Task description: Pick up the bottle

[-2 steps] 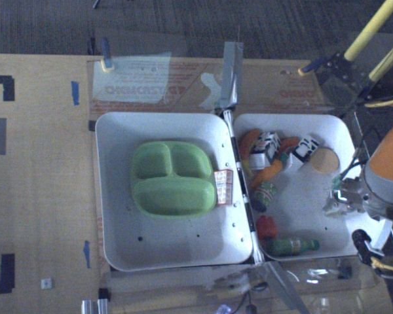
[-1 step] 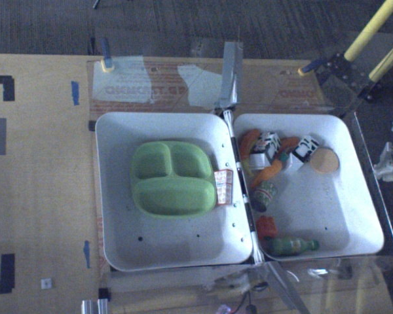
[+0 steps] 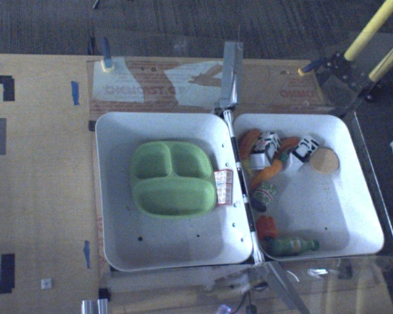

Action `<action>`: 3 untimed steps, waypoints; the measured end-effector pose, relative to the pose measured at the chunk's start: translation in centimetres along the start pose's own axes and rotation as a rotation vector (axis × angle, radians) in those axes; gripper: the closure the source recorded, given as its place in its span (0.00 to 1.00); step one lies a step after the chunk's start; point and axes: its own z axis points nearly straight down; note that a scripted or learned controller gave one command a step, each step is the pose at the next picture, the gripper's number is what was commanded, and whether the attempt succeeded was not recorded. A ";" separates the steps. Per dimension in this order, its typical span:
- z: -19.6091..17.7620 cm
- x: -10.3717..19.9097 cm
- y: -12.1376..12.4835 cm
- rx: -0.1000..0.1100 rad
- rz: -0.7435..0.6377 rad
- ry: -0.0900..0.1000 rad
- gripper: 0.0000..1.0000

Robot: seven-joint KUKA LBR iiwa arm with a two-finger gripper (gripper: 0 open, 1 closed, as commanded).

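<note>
A small green bottle (image 3: 292, 245) with a yellow label lies on its side along the near edge of the right bin (image 3: 354, 195), its neck pointing right. A red item (image 3: 266, 226) sits just above its left end. The bottle lies apart from the other items, near the bin's front wall.
The left bin (image 3: 118, 227) holds a green divided plate (image 3: 173, 178) and a small packet (image 3: 223, 186) at its right wall. At the right bin's far left lie toy foods: orange pieces (image 3: 267, 171), black-and-white figures (image 3: 304, 148), a tan disc (image 3: 325, 161), a small can (image 3: 262, 195). Yellow poles (image 3: 373, 25) stand at the back right.
</note>
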 end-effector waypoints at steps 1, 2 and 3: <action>13.6 8.3 -3.4 0.004 0.208 -0.001 1.00; 13.6 8.3 -3.4 0.004 0.208 -0.002 0.00; 27.3 3.7 -4.6 0.005 0.306 -0.002 0.00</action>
